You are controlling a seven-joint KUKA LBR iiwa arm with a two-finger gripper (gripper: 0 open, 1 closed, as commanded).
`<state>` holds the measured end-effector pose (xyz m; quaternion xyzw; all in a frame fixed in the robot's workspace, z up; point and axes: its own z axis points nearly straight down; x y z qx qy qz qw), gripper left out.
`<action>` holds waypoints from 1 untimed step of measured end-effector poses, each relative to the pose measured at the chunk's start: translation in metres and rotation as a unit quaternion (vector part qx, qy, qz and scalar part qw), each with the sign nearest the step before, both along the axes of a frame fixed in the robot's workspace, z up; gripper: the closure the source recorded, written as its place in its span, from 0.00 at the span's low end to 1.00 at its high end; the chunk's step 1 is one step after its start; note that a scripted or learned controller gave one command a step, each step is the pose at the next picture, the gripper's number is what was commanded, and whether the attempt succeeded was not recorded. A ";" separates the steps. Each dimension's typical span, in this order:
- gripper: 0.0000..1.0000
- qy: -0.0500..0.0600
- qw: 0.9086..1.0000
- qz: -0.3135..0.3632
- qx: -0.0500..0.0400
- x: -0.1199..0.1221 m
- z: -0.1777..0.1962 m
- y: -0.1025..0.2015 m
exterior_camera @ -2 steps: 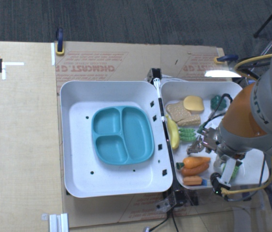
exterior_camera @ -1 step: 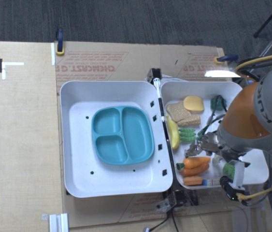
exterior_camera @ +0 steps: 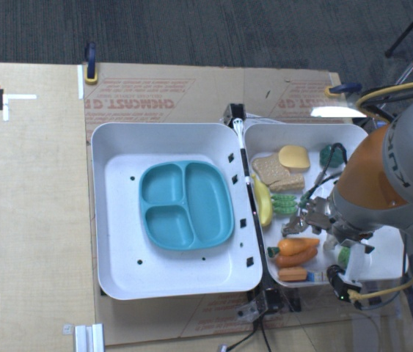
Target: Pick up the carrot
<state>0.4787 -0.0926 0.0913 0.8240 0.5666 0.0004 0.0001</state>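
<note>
The carrot (exterior_camera: 298, 248) lies in the right bin (exterior_camera: 353, 129), near its front wall, lengthwise across the bin with its green top toward the divider; a second, smaller orange piece (exterior_camera: 292, 274) lies just in front of it, and a yellow banana (exterior_camera: 264, 202), green beans (exterior_camera: 284, 204), a slice of bread (exterior_camera: 274, 171) and a yellow round item (exterior_camera: 293, 157) lie close behind. The end effector (exterior_camera: 310, 218) sits low over the bin, just above and behind the carrot; its opening cannot be told from this view, and nothing is visibly held.

Hazards, as judged from this layout: the crowding leaves little clearance, so a descent slightly off line could close on the green beans or the smaller orange piece instead; the carrot's rounded, tapering body may roll or slip out under a grip placed off its middle; contact with the front wall could block the approach. The left bin (exterior_camera: 111, 218) holds a blue divided plate (exterior_camera: 186, 205), well apart from the work.
</note>
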 end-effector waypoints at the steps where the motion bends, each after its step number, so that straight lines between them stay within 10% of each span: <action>1: 0.00 0.000 0.998 -0.067 0.000 0.000 0.000 -0.002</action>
